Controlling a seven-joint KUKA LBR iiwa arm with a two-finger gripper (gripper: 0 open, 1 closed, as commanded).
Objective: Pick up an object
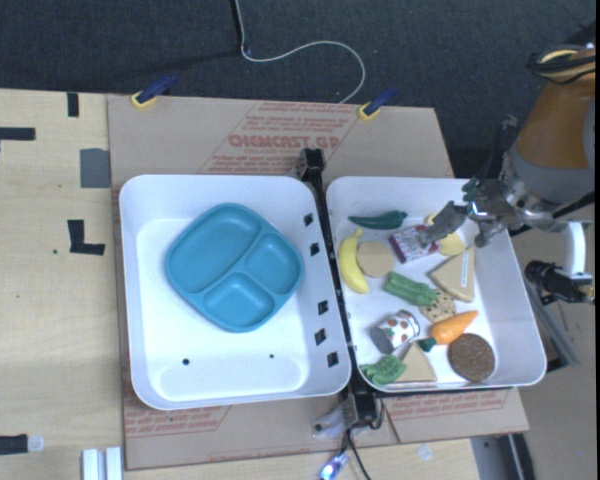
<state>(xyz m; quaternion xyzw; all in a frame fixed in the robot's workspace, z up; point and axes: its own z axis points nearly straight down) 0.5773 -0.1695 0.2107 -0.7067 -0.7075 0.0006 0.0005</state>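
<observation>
From above, the gripper (pixel 467 219) hangs over the upper right part of the right bin (pixel 515 308), its fingers spread apart with nothing between them. Just to its left lies a small purple-and-white packet (pixel 413 242), close to the nearer fingertip, though whether they touch is hard to tell. Below it lie a cracker wedge (pixel 454 275), a carrot (pixel 453 325) and a brown cookie (pixel 472 356). A banana (pixel 351 263) lies near the divider. The left bin (pixel 145 268) holds a blue plate (pixel 234 266).

Right bin's (pixel 525 313) packed with toy food: yellow banana (pixel 352 264) lying along the left wall, carrot (pixel 452 327) near a brown cookie (pixel 472 357), green chili (pixel 380 220) up top.
</observation>
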